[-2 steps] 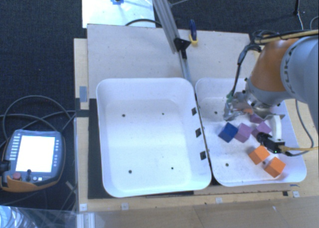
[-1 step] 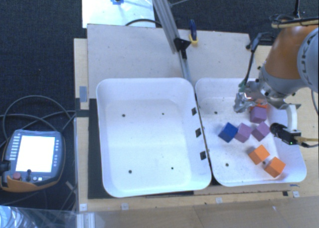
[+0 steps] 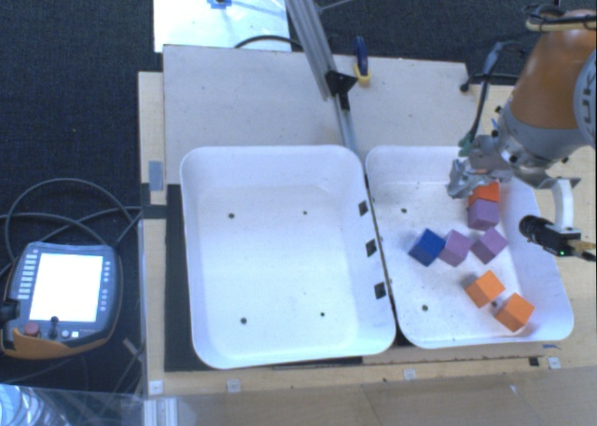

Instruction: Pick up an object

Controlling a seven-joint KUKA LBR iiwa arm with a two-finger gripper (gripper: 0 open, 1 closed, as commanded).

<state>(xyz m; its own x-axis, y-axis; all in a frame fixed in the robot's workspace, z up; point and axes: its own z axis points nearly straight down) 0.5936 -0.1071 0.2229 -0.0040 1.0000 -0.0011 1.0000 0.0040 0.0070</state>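
Note:
Several small blocks lie in the right bin (image 3: 410, 326). A blue cube (image 3: 427, 247) sits near its middle, with two purple cubes (image 3: 456, 248) (image 3: 489, 245) to its right. Another purple cube (image 3: 483, 214) lies just above them, touching an orange block (image 3: 486, 193). Two more orange blocks (image 3: 484, 288) (image 3: 514, 310) rest near the bin's front right corner. My gripper (image 3: 469, 177) hangs low at the bin's back right, right beside the upper orange block, which is partly hidden under it.
The left bin (image 3: 201, 256) stands beside the right one, with black clips along the shared rim. A slanted metal pole (image 3: 312, 33) crosses the back of the bench. A teach pendant (image 3: 61, 295) lies at the far left.

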